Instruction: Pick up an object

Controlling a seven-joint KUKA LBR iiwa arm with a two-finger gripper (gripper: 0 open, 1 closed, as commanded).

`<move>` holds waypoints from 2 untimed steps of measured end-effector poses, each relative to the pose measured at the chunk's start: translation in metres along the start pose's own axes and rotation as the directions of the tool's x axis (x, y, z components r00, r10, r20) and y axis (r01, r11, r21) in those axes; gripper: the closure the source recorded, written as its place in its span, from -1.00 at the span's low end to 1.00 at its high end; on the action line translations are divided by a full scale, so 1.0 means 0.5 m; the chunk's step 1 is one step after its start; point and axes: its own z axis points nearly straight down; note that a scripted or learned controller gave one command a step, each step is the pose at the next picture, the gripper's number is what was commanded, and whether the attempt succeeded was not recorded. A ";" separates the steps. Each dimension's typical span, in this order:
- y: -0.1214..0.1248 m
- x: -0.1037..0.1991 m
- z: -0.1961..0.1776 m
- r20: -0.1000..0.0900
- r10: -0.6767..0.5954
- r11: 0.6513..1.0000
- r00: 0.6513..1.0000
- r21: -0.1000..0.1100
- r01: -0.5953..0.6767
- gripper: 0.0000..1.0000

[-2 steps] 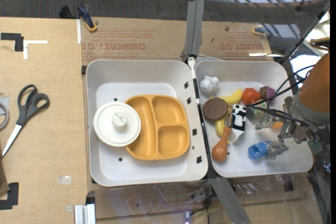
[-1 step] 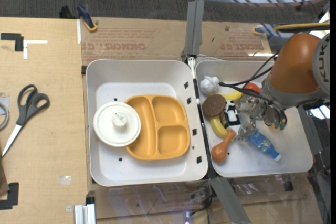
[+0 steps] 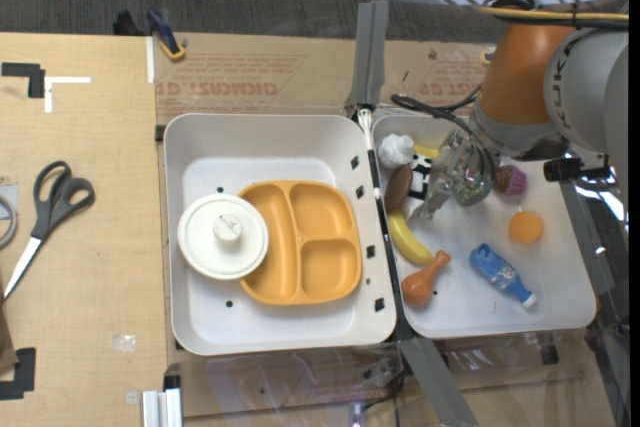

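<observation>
The gripper (image 3: 452, 187) is seen low in the right bin (image 3: 570, 310), above the banana (image 3: 405, 237). Whether anything is held cannot be told.

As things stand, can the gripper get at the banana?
Probably yes. The gripper hangs just above the banana in the right bin; the banana's top lies uncovered, though a brown object crowds its upper end.

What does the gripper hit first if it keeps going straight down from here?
Probably the banana: the gripper points down-left toward it in the right bin, with the brown object just beside. Height above them is unclear from this slanted view.
</observation>
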 end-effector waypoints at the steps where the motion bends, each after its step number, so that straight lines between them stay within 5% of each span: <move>1: -0.082 0.221 -0.019 0.002 -0.242 0.970 0.970 -0.001 0.242 -1.00; 2: -0.169 0.041 -0.281 0.006 -0.217 0.976 0.976 -0.001 0.217 -1.00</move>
